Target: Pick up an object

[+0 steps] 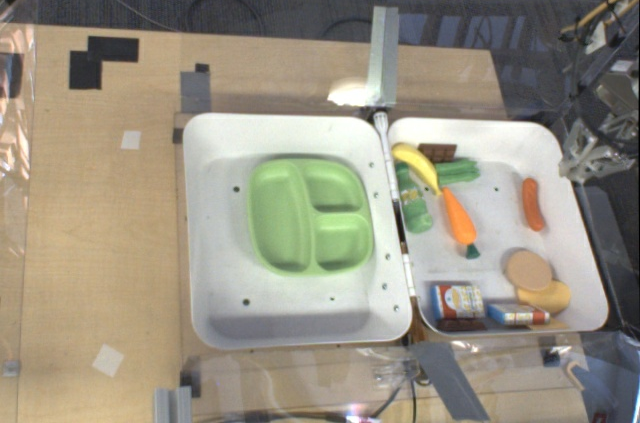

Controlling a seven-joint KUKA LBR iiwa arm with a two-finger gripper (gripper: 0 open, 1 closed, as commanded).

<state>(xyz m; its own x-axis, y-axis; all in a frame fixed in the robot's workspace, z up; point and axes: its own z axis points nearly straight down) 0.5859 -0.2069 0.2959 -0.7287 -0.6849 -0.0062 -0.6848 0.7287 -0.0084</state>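
The right bin [560,151] holds several toy foods: a yellow banana [417,167], a green vegetable [455,172], a brown block [437,152], an orange carrot [459,217], a green bottle [415,207], a red sausage [533,204], a tan round cookie [528,268], a yellow piece [550,296], a small can [458,301] and a red and blue tube [517,315]. The left bin [215,211] holds a green divided plate [308,215]. Part of the arm [605,126] sits at the right edge, outside the right bin and away from the objects.
A metal post [383,56] stands behind the seam between the bins. Black tape marks [100,59] lie on the wooden bench at the far left. Cables hang near the arm at the upper right.
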